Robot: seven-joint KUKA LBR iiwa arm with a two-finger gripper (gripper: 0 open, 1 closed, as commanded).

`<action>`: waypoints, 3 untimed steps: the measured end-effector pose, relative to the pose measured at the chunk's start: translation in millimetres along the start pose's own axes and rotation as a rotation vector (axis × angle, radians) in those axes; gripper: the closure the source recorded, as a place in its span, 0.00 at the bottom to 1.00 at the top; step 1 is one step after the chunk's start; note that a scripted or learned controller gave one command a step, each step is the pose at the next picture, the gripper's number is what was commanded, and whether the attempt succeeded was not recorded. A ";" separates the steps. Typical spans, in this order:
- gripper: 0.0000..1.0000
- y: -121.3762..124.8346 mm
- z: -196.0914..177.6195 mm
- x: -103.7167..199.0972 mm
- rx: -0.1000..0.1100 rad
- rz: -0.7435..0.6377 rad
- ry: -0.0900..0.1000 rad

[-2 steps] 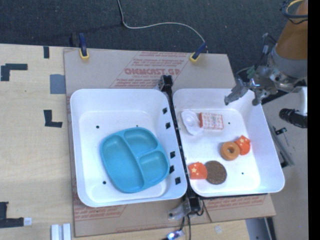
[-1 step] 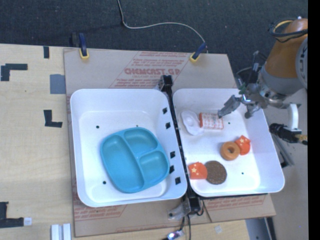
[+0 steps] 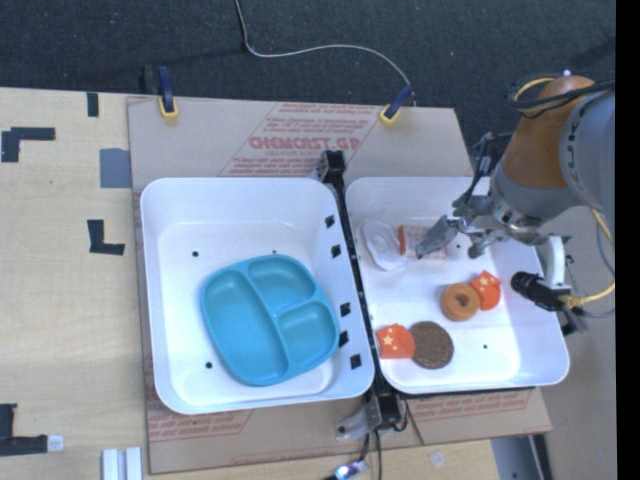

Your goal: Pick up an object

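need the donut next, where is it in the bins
The donut lies in the right bin, just left of the small orange block and up-right of the dark brown cookie.

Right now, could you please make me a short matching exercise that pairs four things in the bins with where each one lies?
Things:
1. blue divided tray
2. brown donut
3. dark round cookie
4. gripper

Places:
A. right bin, near its front edge, beside a red piece
B. left bin
C. right bin, over its back part, next to a white item
D. middle of the right bin, beside an orange-red piece

Pairs: 1-B, 2-D, 3-A, 4-C
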State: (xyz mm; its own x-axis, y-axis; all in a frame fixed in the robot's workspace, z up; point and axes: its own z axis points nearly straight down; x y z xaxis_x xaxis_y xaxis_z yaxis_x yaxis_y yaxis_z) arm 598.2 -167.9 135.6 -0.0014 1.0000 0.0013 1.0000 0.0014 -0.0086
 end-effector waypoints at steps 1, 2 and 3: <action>0.00 0.6 52.0 0.6 -0.009 -0.001 -0.003; 1.00 1.5 38.9 0.4 -0.011 0.000 -0.004; 1.00 -1.0 -23.9 3.3 -0.013 0.000 -0.002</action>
State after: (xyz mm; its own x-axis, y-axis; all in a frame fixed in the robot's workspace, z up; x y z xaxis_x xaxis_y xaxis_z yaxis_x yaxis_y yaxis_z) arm 597.4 -164.7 159.5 -0.0019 1.0000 -0.0012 1.0000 0.0019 0.0048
